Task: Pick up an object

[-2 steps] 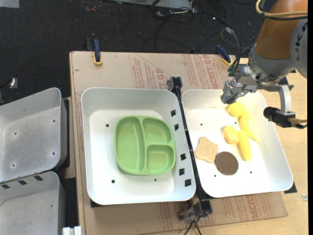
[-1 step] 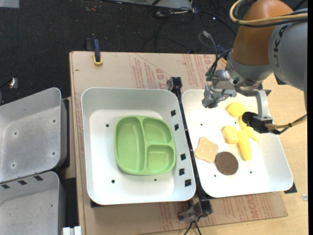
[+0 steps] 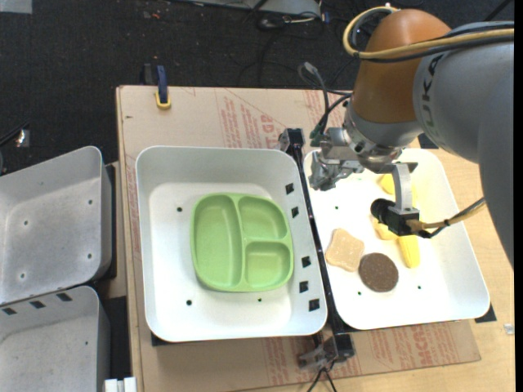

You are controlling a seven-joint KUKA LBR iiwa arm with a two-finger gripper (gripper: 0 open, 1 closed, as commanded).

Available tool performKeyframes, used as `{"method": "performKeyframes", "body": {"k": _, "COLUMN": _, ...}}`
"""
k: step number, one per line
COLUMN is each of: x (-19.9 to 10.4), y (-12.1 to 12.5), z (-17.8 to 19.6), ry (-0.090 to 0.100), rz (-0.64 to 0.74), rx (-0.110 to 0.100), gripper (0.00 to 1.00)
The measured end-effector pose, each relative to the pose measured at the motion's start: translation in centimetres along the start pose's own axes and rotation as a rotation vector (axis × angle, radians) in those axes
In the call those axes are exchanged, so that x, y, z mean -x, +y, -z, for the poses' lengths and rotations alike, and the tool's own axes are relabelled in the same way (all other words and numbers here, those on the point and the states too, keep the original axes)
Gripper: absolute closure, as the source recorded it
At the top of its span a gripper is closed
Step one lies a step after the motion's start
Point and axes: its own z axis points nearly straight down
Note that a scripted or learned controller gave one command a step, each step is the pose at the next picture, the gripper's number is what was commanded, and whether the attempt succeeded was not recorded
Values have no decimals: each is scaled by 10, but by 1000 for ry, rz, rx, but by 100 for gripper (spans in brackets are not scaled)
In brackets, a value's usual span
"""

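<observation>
The arm's pincer hangs over the far left corner of the right bin; whether it is released or clenched cannot be told from this angle. Loose in that bin lie a toast slice, a brown disc just beside it, and a yellow piece nearby. A green plate sits in the left bin on the tabletop
</observation>
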Motion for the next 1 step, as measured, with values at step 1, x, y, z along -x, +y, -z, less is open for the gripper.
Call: {"method": "performKeyframes", "body": {"k": 1, "x": -48, "y": -28, "z": -1, "ry": 0, "rz": 0, "rx": 0, "gripper": 100}}
